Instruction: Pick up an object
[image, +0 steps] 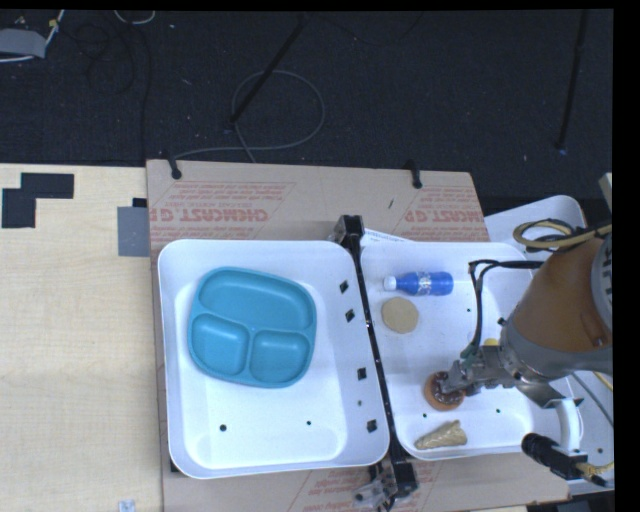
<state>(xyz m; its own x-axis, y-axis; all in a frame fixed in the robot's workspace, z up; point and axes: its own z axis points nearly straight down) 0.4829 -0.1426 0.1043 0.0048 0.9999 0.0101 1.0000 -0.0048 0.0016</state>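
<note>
In the right bin lie a small clear bottle with a blue label, a round tan cookie, a brown chocolate doughnut and a tan cone-shaped piece. My gripper is low over the doughnut's right side, touching or nearly touching it. The grey arm with its orange band comes in from the right and covers the bin's right part.
The left bin holds a blue three-compartment plate. A black divider runs between the bins. Cables lie at the right edge and on the dark floor behind the bench.
</note>
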